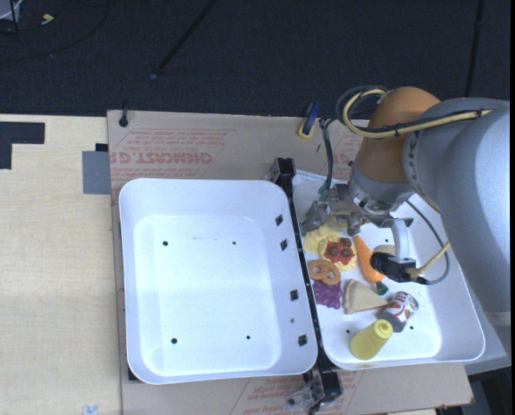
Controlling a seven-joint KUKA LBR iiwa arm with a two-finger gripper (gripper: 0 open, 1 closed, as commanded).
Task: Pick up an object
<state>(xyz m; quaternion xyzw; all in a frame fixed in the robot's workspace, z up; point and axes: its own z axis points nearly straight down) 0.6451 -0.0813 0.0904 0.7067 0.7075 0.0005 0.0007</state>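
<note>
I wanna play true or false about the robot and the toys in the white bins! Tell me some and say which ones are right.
1. The toys lie in the right bin. True.
2. The yellow bottle sits nearest the front edge of that bin. True.
3. The purple grapes are in the left bin. False: they lie in the right bin, close to the divider.
4. The carrot is blue. False: it is orange.
5. The gripper is above the toys at the back of the right bin. True.
</note>
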